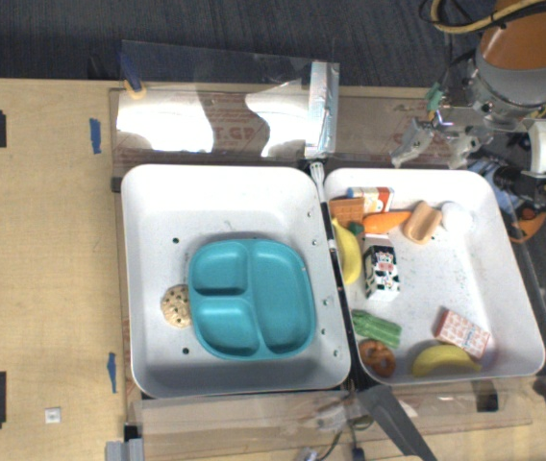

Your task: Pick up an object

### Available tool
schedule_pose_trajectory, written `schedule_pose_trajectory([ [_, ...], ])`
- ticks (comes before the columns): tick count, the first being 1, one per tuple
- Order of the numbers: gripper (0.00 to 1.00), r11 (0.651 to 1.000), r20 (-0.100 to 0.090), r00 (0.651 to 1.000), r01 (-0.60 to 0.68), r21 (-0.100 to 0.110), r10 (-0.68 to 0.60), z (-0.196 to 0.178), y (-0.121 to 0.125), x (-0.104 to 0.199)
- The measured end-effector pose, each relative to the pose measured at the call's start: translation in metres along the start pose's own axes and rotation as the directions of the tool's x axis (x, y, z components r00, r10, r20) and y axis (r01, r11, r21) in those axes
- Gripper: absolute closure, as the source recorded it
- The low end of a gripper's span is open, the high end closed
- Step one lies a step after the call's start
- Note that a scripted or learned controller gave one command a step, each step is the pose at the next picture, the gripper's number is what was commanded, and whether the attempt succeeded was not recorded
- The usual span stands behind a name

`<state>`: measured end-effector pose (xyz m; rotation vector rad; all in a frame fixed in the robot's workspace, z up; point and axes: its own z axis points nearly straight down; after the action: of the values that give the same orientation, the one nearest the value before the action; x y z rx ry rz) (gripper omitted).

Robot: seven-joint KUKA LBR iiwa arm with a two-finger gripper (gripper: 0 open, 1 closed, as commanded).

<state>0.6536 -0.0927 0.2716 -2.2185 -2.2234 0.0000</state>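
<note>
**Mostly light, small pieces, all crowded into the right bin**

Notice that your claw [438, 145] hangs past the far rim of the right bin [518, 286], over the bare surface and above none of the objects; whether it is open or closed you cannot tell from this angle, and nothing shows between its tips.

Your candidates all lie in that bin. The cork-like cylinder [423, 223] near the far edge looks light and stiff, with free floor on its right side; I judge it the easiest take, gripped across its short width. The carrot [385, 222] touches it and would crowd the grip. The yellow lemon [443, 358] by the near rim is rounded and probably slippery, so close across its middle. The small pink box [462, 332] just behind it is flat-sided and should sit firm, though it may crush. The banana [348, 254] hugs the left wall, leaving little room.
</note>
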Motion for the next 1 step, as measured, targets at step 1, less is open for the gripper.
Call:
schedule_pose_trajectory([
  [1, 0.0, 0.992, -0.001, 0.992, 0.124, 0.005, -0.124, 0.0899, -0.0008, 0.0481],
])
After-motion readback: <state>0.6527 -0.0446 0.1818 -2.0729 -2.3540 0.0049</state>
